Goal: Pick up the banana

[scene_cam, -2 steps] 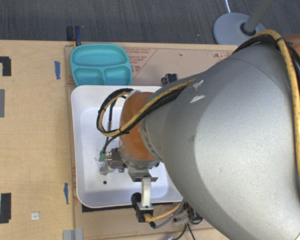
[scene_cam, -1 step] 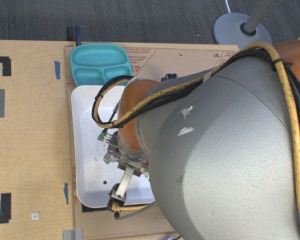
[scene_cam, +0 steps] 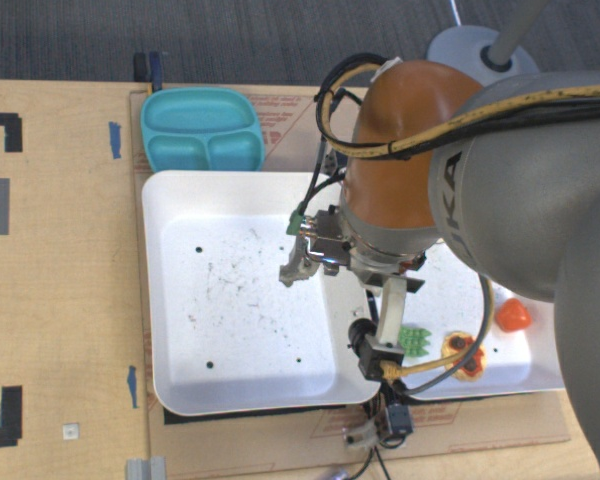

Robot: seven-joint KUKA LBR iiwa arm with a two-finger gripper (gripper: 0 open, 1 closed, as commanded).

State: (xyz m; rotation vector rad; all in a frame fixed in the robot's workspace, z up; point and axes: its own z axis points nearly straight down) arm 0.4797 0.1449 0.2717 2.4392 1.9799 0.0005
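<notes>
1. Bench: flat tan board, matte, with blue tape tabs and black corner marks.
2. Arm: smooth grey casing, with a glossy orange band above the wrist. It reaches in from the right and covers much of the right bin.
3. Left bin: shallow white plastic with rounded corners. Its floor is bare apart from dark scuffs and specks.
4. Right bin: same white plastic, mostly under the arm. A strip shows along the near and right side.
5. Teal tray: smooth moulded plastic with three compartments. It sits on the bench just behind the left bin.
6. Gripper: grey metal, low over the divide between the two bins. Can't tell if it is spread or pressed together, and nothing can be seen pinched in it.
7. Orange lump: small, rounded, glossy, near the right bin's right side.
8. Yellow-orange piece: roundish with a dark centre, too small to name. It doesn't read as a banana.
9. Green piece: small, bumpy and leafy-looking, just beside the yellow-orange piece.
10. Banana: can't place it. My guess is it's hidden under the arm in the right bin.
11. Progress: judged early, with no grasp evident. Locating, closing on and lifting the banana are all left to do.
</notes>
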